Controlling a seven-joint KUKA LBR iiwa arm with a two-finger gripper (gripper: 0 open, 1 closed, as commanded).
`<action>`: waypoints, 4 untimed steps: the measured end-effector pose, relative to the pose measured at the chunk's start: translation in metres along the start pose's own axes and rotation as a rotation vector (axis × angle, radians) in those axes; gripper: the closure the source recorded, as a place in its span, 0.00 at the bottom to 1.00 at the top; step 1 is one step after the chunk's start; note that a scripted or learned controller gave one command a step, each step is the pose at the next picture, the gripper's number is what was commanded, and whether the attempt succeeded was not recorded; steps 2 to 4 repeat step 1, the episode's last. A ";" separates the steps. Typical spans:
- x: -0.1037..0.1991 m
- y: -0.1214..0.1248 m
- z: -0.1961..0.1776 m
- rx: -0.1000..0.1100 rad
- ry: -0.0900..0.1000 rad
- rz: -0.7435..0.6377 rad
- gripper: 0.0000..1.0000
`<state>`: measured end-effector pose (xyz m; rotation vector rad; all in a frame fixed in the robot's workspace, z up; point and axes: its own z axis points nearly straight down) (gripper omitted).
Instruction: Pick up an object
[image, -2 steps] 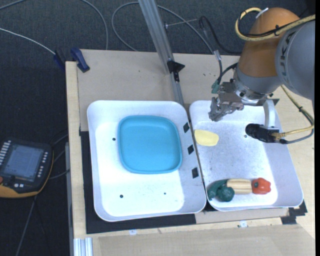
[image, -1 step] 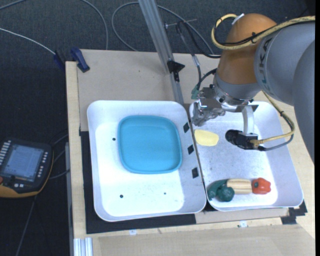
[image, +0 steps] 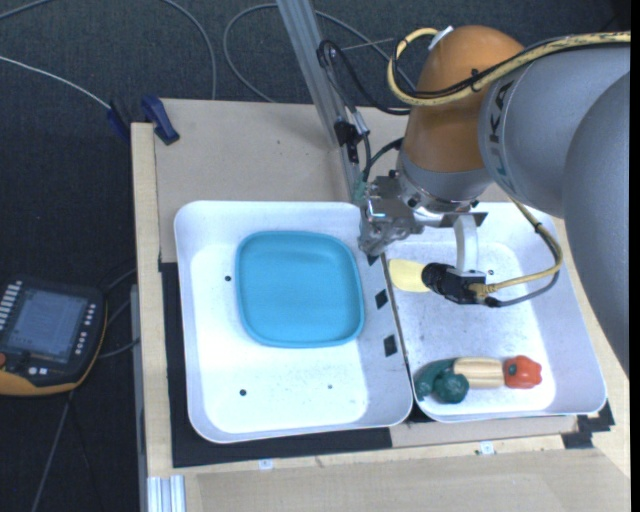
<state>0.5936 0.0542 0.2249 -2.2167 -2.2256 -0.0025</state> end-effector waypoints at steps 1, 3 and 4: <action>0.043 -0.012 0.002 0.001 0.000 0.000 1.00; 0.043 -0.012 0.002 0.001 0.000 0.000 1.00; 0.043 -0.012 0.002 0.001 0.000 0.000 1.00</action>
